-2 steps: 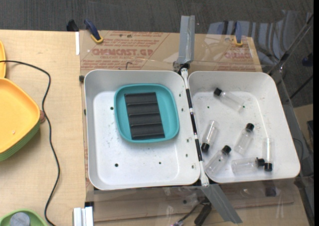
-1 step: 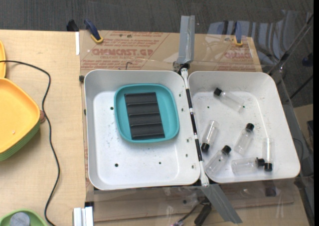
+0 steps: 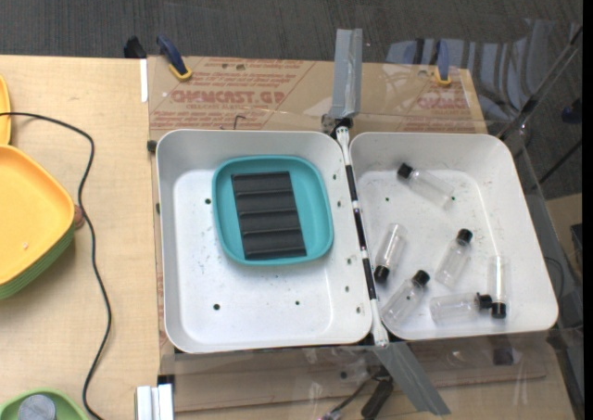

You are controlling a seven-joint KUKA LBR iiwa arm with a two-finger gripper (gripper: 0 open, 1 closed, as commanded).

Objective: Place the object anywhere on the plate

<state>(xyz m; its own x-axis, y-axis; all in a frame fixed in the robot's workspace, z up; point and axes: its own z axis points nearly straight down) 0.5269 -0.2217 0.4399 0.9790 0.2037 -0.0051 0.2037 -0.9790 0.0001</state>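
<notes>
A teal square plate (image 3: 318, 214) lies in the left white bin (image 3: 185, 298), toward its upper middle. A dark ribbed rectangular block (image 3: 268, 215) rests flat on the plate's centre. In the right bin (image 3: 519, 177) lie several clear plastic vials with black caps, among them one near the top (image 3: 422, 181), one by the bin's left wall (image 3: 386, 251) and one at the lower right (image 3: 463, 305).
Stacked yellow plates (image 3: 28, 219) sit on the wooden bench at the far left, with a black cable (image 3: 93, 223) looping beside them. A cardboard sheet (image 3: 241, 92) and a grey upright post (image 3: 347, 70) stand behind the bins. Clear panels rise at the right.
</notes>
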